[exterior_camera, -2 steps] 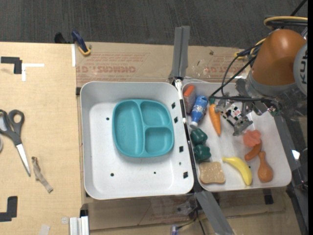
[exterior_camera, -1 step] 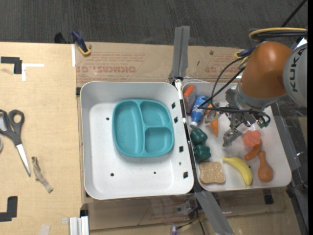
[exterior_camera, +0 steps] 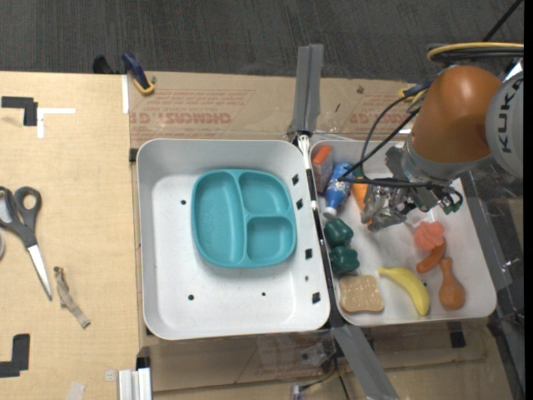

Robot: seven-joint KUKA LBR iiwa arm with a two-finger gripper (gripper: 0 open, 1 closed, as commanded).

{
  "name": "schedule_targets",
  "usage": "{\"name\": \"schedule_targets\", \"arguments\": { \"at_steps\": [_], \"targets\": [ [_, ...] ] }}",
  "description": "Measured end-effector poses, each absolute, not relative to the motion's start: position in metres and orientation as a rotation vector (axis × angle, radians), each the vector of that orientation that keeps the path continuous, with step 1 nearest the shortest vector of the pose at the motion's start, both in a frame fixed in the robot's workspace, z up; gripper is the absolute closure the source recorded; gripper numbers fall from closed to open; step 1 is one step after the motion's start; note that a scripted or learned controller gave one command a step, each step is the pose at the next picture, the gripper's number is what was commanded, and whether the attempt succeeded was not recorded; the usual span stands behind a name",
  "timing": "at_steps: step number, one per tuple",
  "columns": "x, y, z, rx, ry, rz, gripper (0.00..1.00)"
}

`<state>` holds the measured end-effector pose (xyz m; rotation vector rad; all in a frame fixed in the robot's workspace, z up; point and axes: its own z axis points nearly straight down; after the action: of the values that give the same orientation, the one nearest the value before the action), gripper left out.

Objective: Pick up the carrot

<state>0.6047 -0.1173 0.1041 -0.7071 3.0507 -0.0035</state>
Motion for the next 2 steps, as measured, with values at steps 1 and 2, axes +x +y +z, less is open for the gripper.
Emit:
{"name": "schedule_targets", "arguments": {
  "at_steps": [1, 2],
  "targets": [
    [0.605, -0.117, 0.104, -0.706, 3.051, -0.003, 0.00],
    [0.606, -0.116, 0.115, -0.710, 3.045, -0.006, 1.00]
  ]
}}
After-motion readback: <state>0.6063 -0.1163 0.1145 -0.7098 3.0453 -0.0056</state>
